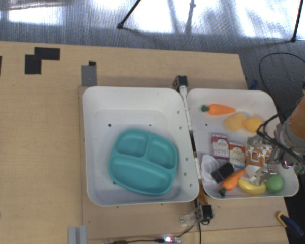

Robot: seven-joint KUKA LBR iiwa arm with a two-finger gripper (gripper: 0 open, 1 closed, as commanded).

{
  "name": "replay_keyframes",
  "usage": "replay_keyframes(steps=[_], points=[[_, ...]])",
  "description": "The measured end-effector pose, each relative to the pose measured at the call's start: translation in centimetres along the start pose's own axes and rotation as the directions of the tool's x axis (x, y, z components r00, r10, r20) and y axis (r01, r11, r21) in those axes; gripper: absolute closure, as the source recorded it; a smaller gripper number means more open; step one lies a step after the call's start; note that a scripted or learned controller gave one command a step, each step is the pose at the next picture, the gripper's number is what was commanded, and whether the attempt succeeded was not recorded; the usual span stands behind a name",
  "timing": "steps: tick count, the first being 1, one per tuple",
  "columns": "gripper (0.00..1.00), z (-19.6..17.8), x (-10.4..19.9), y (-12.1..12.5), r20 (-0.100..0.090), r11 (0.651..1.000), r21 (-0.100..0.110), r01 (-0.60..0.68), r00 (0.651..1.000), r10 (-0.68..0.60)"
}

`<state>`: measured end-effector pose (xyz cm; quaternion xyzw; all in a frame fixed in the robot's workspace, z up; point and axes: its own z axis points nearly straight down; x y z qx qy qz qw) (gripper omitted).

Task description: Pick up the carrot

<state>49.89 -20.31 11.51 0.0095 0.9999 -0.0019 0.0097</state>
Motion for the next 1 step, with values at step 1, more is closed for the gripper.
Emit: replay_keyframes(steps=[1], points=[[0.0,-20.96,0.6,-0.42,-0.008,0.986,-0.002,0.164,0.986,-0.164]])
